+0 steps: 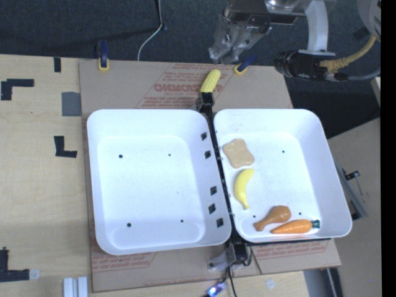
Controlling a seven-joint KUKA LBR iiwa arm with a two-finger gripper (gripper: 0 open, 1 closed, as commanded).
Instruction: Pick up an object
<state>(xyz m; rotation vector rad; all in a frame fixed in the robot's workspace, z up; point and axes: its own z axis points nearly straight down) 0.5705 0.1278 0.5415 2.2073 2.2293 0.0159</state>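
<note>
Arm: one, entering at the far right of the view, wrist hardware at the top edge. Claw (228, 47): hangs downward at the far side, fingers pointing down, nothing visible between them.

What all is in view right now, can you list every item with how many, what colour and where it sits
bins: two, white, side by side on the cardboard sheet
toast slice: one, tan, right bin, near the divider
banana: one, yellow, right bin, below the toast
chicken drumstick: one, brown, right bin, near front wall
carrot: one, orange, right bin, front corner beside the drumstick
yellow clamps: two, behind the bins
cardboard sheet: one, brown, under the bins
gripper: one, grey, above the bench behind the bins
</note>
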